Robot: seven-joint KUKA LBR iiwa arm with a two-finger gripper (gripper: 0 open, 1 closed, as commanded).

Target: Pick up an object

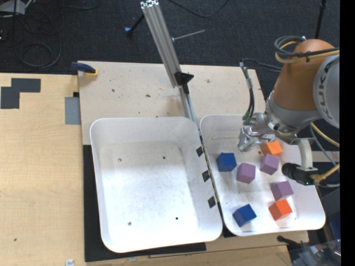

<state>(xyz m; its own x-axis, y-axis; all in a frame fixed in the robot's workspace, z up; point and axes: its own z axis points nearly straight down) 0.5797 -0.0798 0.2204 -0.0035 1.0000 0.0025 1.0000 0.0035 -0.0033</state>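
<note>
Cubes, seven, are listed loose in the right bin (310, 221): two blue, three purple, two orange. None is lifted. Hand (248, 141) is held low near the orange cube (272, 147); finger state cannot be told. Grasp outstanding.

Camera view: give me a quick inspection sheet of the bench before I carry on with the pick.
Surface: two white bins side by side, left bin and right bin, on a wooden bench.
Job's things: in the right bin, two blue cubes, three purple cubes, two orange cubes.
Clutter: nothing seen.
End effector: low over the right bin's far side, beside the far orange cube.
Cables: loops along the arm; more on the dark floor.
Surroundings: slanted metal rail behind the bins.
</note>
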